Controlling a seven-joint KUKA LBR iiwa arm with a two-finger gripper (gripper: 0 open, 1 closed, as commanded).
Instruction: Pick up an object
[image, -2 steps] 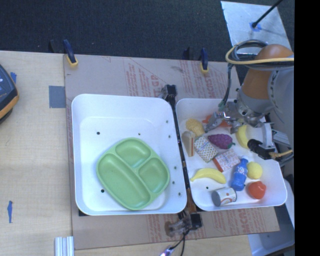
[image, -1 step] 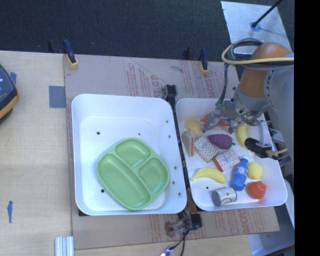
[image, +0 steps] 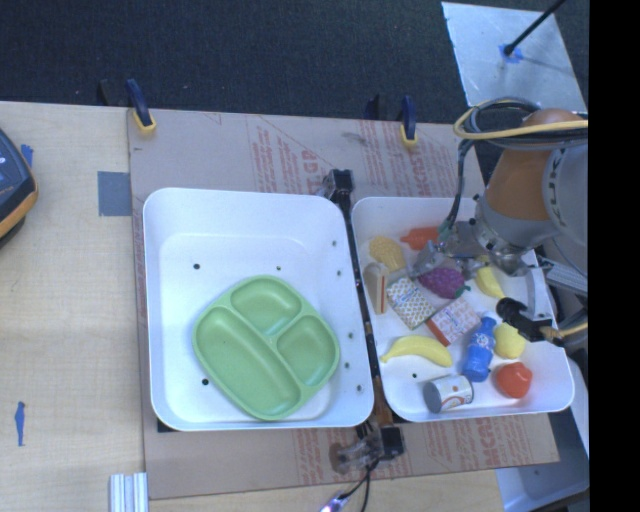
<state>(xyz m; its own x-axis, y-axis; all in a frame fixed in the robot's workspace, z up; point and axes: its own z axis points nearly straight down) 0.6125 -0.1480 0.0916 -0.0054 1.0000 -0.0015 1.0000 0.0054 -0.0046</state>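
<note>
Camera view: the hand (image: 447, 262) is lowered into the right bin (image: 400, 402), over a purple grape cluster (image: 443, 279) among packed toy items. Whether the hand is open or closed cannot be determined, and no object is visibly held. A banana (image: 417, 349) and red tomato (image: 513, 379) lie nearby. The left bin (image: 170, 215) holds a green divided plate (image: 264, 346). Judgement: the pick is not yet complete; grasp and lift remain.

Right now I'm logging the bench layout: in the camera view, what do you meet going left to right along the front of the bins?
Green divided plate → yellow banana → grey-capped white cup → blue bottle → red ball.
</note>
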